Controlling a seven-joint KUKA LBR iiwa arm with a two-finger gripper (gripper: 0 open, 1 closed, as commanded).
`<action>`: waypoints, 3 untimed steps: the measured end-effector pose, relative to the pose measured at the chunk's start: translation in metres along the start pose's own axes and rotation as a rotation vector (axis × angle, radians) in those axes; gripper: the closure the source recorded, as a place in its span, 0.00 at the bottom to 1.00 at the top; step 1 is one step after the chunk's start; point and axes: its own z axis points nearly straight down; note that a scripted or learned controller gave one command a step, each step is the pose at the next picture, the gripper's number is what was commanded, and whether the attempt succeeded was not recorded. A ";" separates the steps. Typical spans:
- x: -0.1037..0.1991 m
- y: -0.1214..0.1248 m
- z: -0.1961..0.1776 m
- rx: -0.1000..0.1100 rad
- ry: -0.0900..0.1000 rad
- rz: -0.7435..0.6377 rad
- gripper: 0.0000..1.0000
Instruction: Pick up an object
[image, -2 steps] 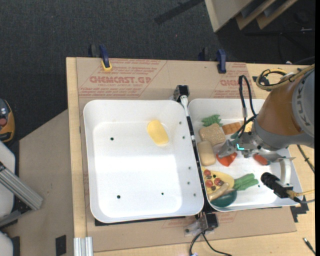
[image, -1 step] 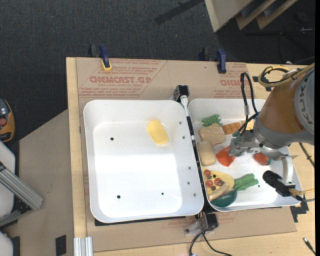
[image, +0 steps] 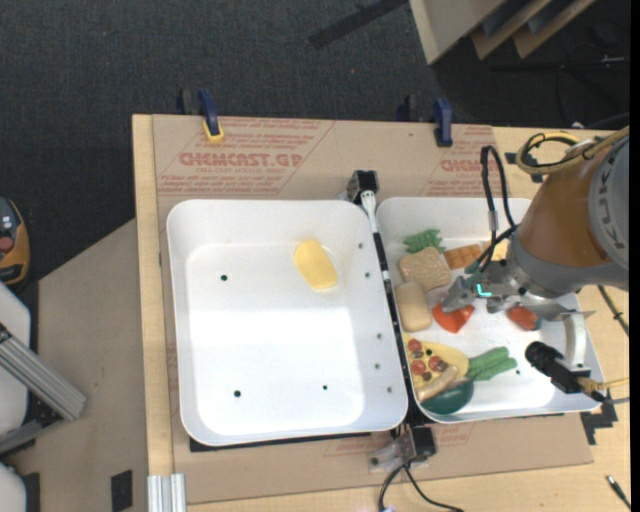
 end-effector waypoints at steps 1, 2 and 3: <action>0.012 0.026 0.039 0.023 -0.001 -0.001 0.00; 0.016 0.025 0.028 0.026 0.008 -0.001 1.00; 0.081 0.074 -0.065 0.022 0.019 -0.014 1.00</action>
